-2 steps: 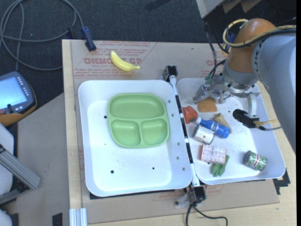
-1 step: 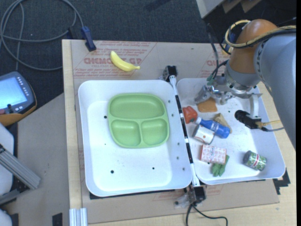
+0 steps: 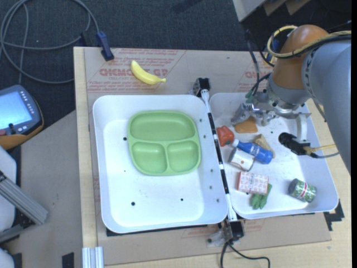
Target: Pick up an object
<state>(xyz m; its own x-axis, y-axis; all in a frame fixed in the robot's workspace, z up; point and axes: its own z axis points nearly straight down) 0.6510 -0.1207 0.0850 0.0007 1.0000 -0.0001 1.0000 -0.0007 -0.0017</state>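
1. Nearest, at the right bin's (image 3: 329, 205) front, lies a green-and-red can (image 3: 302, 190) on its side, well apart from a patterned packet (image 3: 252, 182) resting over green vegetables (image 3: 260, 199).
2. Farther back sit a small white carton (image 3: 241, 159), a blue-and-white bottle (image 3: 254, 150) and a red-orange piece (image 3: 225, 135).
3. Left bin (image 3: 111, 166) carries a green divided tray (image 3: 164, 142).
4. Pincer (image 3: 249, 114) hovers low over a tan bread-like piece (image 3: 246, 127); whether its fingers are apart cannot be told.
5. Farthest, a yellow banana (image 3: 146, 73) lies on the counter (image 3: 89, 94).
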